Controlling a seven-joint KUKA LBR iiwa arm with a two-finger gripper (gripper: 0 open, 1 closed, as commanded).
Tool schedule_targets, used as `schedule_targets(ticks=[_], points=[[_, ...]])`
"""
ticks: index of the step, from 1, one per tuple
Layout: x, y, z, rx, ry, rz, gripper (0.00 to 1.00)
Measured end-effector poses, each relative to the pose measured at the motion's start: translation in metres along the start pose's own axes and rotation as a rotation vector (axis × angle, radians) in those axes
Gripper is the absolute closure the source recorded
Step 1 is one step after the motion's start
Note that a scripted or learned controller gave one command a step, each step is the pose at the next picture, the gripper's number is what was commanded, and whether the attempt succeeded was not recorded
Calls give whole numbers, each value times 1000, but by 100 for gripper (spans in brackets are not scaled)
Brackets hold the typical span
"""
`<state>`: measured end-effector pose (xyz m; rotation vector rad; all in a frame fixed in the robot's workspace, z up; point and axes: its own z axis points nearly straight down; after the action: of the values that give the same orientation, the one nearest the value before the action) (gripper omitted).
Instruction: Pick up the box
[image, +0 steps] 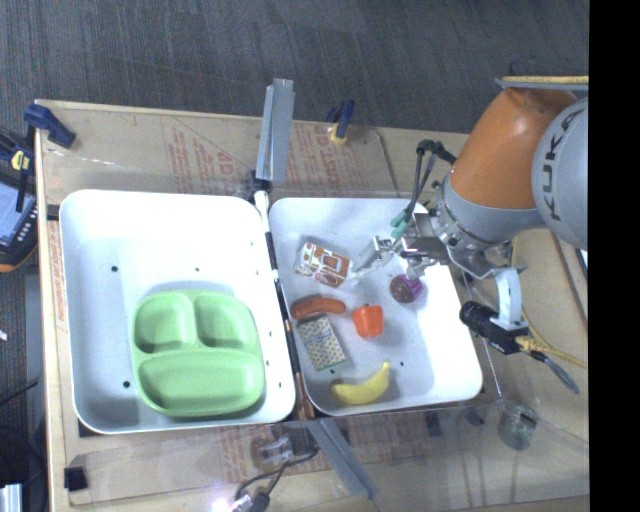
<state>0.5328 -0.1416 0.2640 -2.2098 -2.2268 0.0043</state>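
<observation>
A small white box with orange-brown print (322, 263) lies tilted in the upper left part of the right bin (450, 375). A flat grey speckled box (322, 343) lies lower down, near the bin's left wall. My gripper (397, 251) hangs over the upper right of that bin, to the right of the white box and apart from it. A purple round piece (405, 289) sits just below the gripper. Nothing shows held in the gripper.
The right bin also holds a red sausage (318, 306), an orange pepper (368, 320) and a banana (362, 385). A green divided tray (197, 353) fills the lower part of the left bin (100, 230). The arm's orange band (500, 150) looms at the right.
</observation>
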Motion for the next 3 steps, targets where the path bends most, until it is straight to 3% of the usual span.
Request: schedule_targets(ticks=[1, 2, 3], points=[[24, 12, 82, 1, -2, -25, 0], [-15, 93, 150, -30, -3, 66, 0], [27, 25, 144, 0, 0, -130, 0]])
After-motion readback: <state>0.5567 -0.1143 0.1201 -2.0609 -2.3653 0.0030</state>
